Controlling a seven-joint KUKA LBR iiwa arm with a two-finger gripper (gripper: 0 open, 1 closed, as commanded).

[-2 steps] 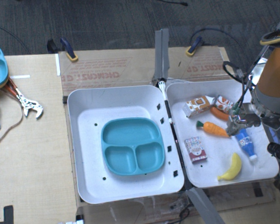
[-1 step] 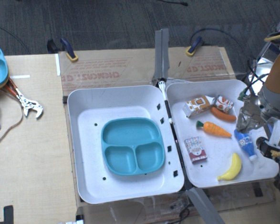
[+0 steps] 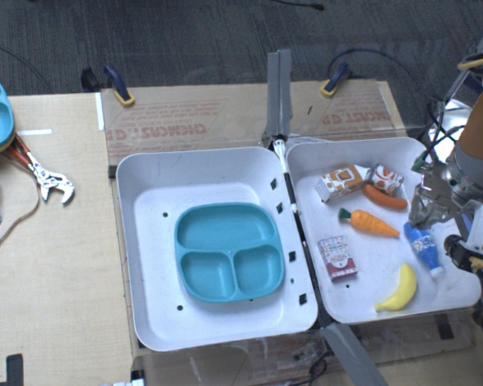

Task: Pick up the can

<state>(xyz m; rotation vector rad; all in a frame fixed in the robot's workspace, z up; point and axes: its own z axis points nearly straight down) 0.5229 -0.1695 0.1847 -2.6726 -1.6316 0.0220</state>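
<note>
The can is small, with a red-brown and white label, and lies on its side in the far part of the right bin. An orange carrot-like piece lies right against its near side. My gripper hangs over the right side of that bin, to the right of the can and a little nearer the camera, apart from it. It stands just above a blue and white tube. Nothing shows held in the gripper.
The right bin also holds a white and orange carton, a carrot, a small red and white box and a banana. A teal divided plate lies in the left bin. A wrench lies on the bench at left.
</note>
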